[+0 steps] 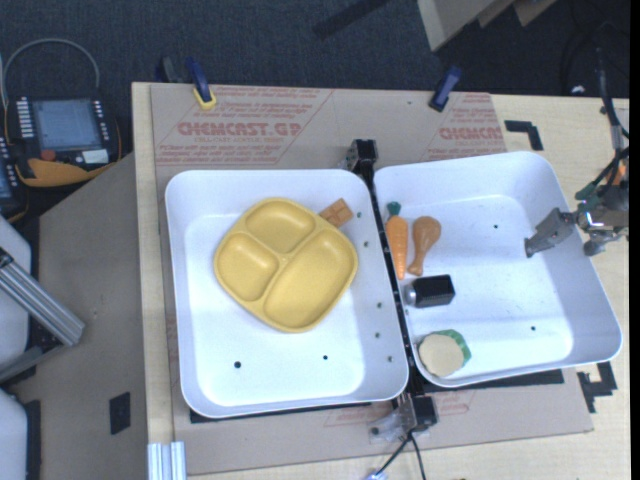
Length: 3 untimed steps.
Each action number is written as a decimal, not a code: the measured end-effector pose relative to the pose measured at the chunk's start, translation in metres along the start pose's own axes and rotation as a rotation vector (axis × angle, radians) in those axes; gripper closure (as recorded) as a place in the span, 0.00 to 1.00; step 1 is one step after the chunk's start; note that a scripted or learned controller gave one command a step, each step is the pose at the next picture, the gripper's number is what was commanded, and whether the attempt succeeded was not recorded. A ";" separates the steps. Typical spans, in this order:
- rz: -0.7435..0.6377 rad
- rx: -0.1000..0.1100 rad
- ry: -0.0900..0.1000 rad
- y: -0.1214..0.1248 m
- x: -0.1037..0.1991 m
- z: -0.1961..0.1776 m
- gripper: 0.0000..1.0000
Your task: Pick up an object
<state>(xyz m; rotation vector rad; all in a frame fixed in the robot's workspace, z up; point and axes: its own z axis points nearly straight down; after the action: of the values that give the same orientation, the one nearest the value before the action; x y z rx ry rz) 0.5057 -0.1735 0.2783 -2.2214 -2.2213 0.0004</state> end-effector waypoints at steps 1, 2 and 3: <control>0.001 0.006 0.002 -0.002 -0.004 0.044 0.00; 0.000 0.002 0.001 -0.003 0.003 0.087 0.00; -0.001 0.005 0.003 0.004 0.009 0.135 0.00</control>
<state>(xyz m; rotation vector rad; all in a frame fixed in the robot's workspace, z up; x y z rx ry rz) 0.5100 -0.1650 0.1434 -2.2167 -2.2179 0.0035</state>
